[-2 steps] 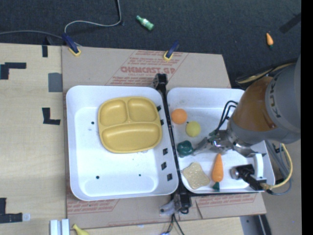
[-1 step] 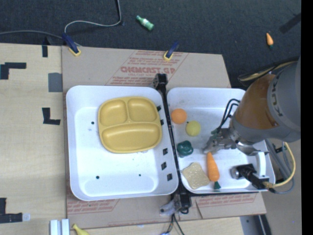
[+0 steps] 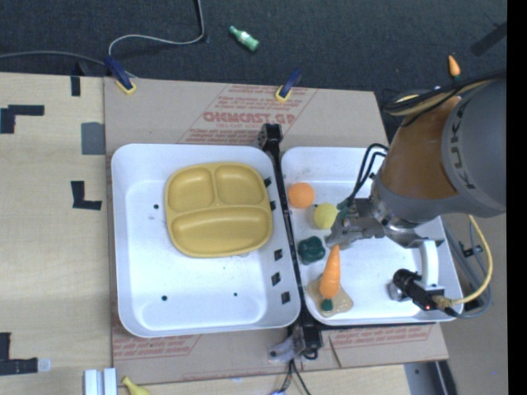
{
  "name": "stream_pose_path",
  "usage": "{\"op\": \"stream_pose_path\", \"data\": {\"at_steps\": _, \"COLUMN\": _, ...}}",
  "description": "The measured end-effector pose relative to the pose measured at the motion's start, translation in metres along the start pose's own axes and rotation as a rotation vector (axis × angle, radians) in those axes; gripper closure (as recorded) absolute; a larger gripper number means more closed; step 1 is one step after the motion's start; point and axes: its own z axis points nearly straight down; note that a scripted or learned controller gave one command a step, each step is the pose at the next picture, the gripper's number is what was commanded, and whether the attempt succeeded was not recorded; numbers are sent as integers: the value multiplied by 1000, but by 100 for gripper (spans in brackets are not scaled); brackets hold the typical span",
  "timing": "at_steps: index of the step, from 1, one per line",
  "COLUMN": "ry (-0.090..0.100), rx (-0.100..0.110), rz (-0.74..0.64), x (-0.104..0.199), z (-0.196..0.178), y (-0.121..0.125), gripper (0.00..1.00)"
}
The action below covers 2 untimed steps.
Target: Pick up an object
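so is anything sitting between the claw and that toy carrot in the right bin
Nothing visible does. The claw hangs just above the top end of the carrot, with bare bin floor between them. The dark green piece lies to the carrot's left and the yellow ball further up, both off that line.

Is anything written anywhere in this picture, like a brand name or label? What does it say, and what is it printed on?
"CHEMCAST GP": red print on the brown cardboard sheet under the two white bins, above the left bin.
A smaller red line beneath it: too small to read.
Faint red print on the cardboard's lower edge: blurred, unreadable.
Large letters on the grey robot arm, cut off at the frame edge: seemingly "KU", the rest out of view.
Nothing else bears readable text.
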Motion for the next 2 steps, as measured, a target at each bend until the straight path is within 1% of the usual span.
{"op": "stream_pose_path", "data": {"at_steps": 1, "ry": 0, "rx": 0, "rz": 0, "x": 41, "z": -48, "y": 40, "gripper": 100}}
{"op": "stream_pose_path", "data": {"at_steps": 2, "ry": 0, "rx": 1, "rz": -1, "x": 107, "z": -54, "y": 87, "gripper": 100}}
